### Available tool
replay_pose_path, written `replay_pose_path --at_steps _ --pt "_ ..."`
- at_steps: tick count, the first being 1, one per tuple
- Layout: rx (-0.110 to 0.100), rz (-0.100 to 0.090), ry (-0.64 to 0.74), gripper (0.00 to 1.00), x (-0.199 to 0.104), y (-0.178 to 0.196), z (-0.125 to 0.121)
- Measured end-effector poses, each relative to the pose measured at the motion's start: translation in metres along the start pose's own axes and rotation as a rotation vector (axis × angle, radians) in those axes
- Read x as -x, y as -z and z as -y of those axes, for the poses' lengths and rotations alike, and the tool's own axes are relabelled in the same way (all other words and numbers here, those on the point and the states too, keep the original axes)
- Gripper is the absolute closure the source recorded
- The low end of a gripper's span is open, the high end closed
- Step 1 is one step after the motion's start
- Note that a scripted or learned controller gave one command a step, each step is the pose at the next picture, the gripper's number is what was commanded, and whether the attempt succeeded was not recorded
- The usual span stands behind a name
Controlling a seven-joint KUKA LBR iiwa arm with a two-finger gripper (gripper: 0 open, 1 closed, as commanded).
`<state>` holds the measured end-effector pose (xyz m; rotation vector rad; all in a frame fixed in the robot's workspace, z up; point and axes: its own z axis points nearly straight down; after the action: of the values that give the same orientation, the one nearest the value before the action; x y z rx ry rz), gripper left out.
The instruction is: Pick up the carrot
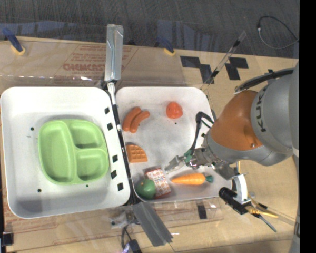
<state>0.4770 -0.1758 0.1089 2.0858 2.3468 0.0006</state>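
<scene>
The carrot was a toy one, bright orange with a small green stub at its thick end. It lay flat on the floor of the right-hand white bin, close to that bin's near wall and toward its right corner. Its length ran almost level across the view, the pointed tip to the left and the green end to the right. The tip lay just beside a wrapped reddish packet, whether touching could not be told.

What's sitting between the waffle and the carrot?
In the camera view, a wrapped snack bar lies between the waffle and the carrot, beside the green apple.
</scene>
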Motion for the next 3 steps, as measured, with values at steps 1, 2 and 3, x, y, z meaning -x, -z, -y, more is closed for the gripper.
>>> replay_pose_path --at_steps 1,2,3 --pt "-0.001 0.0 -0.027 0.0 0.035 0.005 0.004" --pt "-0.001 0.0 -0.035 0.0 0.024 -0.017 0.003" --pt "0.002 0.002 -0.324 0.0 0.036 -0.016 0.004"
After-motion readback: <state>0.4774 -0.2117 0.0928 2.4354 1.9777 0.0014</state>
